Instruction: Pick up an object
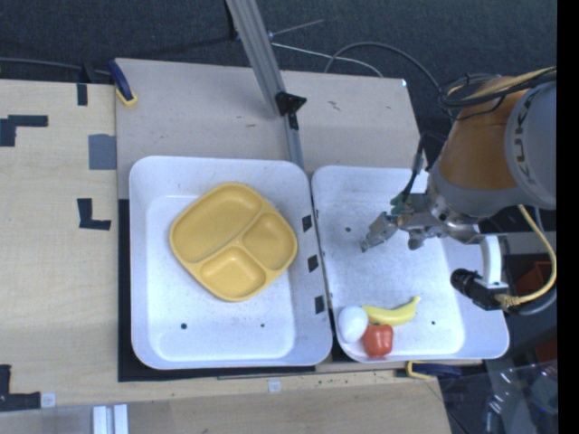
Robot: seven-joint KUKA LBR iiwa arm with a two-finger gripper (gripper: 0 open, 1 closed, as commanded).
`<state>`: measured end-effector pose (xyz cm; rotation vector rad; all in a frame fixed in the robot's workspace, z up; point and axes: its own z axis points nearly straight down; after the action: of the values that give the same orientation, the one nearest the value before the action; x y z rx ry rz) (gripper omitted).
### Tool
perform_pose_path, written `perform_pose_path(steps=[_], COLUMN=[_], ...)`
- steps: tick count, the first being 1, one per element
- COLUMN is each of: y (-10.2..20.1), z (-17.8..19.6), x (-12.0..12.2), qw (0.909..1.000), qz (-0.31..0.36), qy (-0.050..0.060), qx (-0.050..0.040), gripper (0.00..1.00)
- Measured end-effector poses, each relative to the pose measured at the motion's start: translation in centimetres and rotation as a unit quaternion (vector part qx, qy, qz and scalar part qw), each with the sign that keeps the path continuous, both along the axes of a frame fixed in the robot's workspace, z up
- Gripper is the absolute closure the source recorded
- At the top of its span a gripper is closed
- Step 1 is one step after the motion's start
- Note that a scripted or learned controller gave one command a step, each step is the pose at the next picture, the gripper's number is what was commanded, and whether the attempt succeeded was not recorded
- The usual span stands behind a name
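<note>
Banana lower right, untouched; my gripper hovers mid-right bin, fingers apart, nothing held. Next: reach down-frame.

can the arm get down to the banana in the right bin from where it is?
Probably yes. The end effector hangs over bare floor of the right white bin, and nothing lies between it and the yellow banana; a white egg-shaped object and red one crowd it.

banana, red pepper, white egg, clustered
</note>
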<state>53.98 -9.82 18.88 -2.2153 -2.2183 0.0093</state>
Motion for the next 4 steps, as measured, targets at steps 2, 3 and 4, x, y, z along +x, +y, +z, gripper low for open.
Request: perform_pose_path(steps=[2, 3, 4], y=[0.5, 0.6, -0.4], z=[-10.0, -9.0, -4.1], x=[-0.9, -0.9, -0.8], qw=[1.0, 1.0, 1.0], qz=[0.0, 0.0, -0.001], qy=[-0.004, -0.003, -0.006], qx=[-0.0008, 0.0001, -0.0007], gripper=[0.0, 1.0, 1.0])
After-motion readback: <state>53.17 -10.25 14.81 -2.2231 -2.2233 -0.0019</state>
